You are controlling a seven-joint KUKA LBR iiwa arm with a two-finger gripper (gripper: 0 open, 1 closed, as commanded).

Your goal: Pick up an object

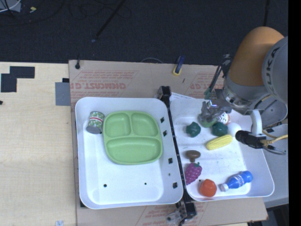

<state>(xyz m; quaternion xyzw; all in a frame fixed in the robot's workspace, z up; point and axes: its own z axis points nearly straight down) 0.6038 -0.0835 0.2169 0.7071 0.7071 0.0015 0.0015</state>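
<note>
Object choices all lie in the right bin (263, 182), within the arm's reach from the right, which suits a program that simply drops onto whatever is below it. Nearest the camera sit a red tomato-like toy (207, 188) and a blue bottle (238, 180) lying on its side near the front rim; just behind them a purple bunch of grapes (193, 172) lies touching a small brown mushroom-like piece (192, 154). Further back is a yellow corn cob (219, 142), tilted, with two dark green vegetables beyond it: one (193, 129) toward the divider and another (219, 128) just beside the corn. The left bin (94, 182) carries a green divided plate (132, 137) and a small tin (95, 122) lying at its left, well apart from the arm, so these seem unlikely targets. Farthest back, the gripper (209, 116) hangs over the far part of the right bin, between and just behind the two green pieces, close beside a small white ball-like thing (224, 118). How widely it is spread I cannot tell: the tip is dark and small against the bin, and nothing is visibly pinched in it. By my judgement the pick is not yet made.
</note>
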